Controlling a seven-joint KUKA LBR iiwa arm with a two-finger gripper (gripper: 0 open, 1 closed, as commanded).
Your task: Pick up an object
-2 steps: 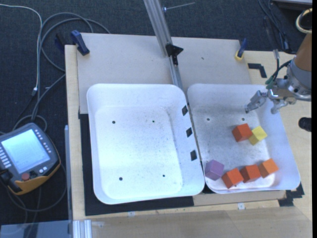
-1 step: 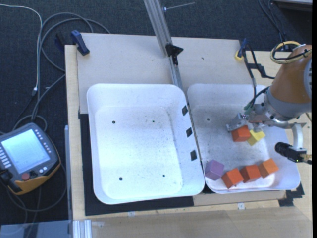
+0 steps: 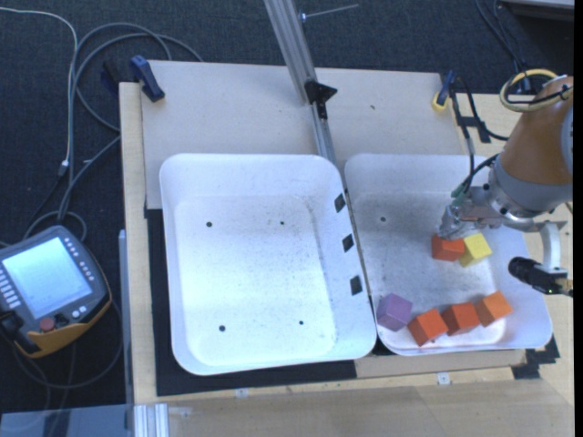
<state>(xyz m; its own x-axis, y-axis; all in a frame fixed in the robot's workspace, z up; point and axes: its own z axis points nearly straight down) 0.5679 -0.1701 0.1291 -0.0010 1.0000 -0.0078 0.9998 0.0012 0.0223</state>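
Observation:
My gripper (image 3: pixel 455 228) reaches down into the right bin (image 3: pixel 401 189), its tip right above an orange block (image 3: pixel 446 248) that touches a yellow block (image 3: pixel 476 248). The wrist hides the fingertips. Along the bin's front wall lie a purple block (image 3: pixel 394 310) and three orange blocks (image 3: pixel 460 318) in a row.
The left bin (image 3: pixel 246 262) sits beside the right one, with black clips on the shared edge. A metal pole (image 3: pixel 291 44) rises from the back of the bench. A teach pendant (image 3: pixel 46 285) lies on the floor at left. Cables run behind the bench.

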